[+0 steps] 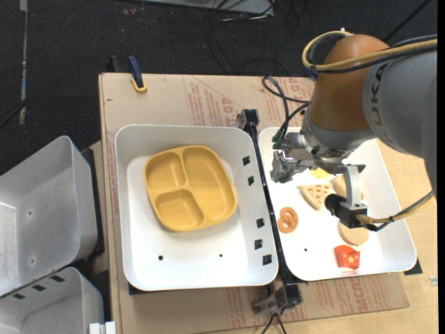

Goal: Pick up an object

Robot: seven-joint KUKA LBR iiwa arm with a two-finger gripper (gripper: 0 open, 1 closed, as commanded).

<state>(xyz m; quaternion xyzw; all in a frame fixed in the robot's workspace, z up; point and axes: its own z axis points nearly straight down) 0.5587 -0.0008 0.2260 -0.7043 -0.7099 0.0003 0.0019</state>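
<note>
Resting on a brown bench (pixel 188 96) over dark carpet (pixel 55 40), two white bins (pixel 132 186), end effector (pixel 306 162) grip state unclear

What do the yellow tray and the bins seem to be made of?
The yellow tray looks like moulded plastic, matte: even colour, rounded compartment walls, soft sheen. The left bin and right bin look like smooth white plastic with rounded corners, though painted metal isn't excluded.

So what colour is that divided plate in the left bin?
The divided plate is a yellow-orange, plain with no pattern, seen best in the overhead camera view.
</note>
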